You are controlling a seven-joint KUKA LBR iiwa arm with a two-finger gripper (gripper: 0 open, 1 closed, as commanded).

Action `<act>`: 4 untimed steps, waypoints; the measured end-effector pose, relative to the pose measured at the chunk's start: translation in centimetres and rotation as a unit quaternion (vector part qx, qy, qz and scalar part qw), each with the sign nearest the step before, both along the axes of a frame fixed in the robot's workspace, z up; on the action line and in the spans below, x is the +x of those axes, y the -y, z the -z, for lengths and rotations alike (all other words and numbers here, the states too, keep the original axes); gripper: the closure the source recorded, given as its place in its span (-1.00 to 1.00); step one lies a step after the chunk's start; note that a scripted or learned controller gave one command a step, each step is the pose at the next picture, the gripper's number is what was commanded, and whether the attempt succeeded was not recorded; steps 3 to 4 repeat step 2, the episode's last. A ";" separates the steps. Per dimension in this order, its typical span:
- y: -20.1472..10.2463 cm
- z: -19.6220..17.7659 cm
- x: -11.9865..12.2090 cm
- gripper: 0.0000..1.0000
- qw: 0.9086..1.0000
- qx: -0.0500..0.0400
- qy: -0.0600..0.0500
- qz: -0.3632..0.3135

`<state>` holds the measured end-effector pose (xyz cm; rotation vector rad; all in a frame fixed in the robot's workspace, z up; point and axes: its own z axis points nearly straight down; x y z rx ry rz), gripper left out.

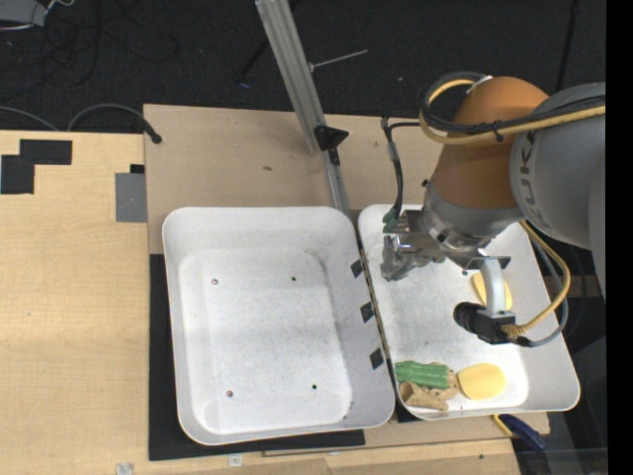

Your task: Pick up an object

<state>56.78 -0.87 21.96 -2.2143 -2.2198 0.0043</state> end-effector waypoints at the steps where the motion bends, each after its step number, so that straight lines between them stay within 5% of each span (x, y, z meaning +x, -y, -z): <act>1: -4.1 -0.8 -1.4 1.00 1.000 0.000 0.000 0.000; 2: -9.9 -1.5 -3.2 1.00 1.000 0.000 0.000 -0.002; 4: -9.9 -1.5 -3.2 1.00 1.000 0.000 0.000 -0.002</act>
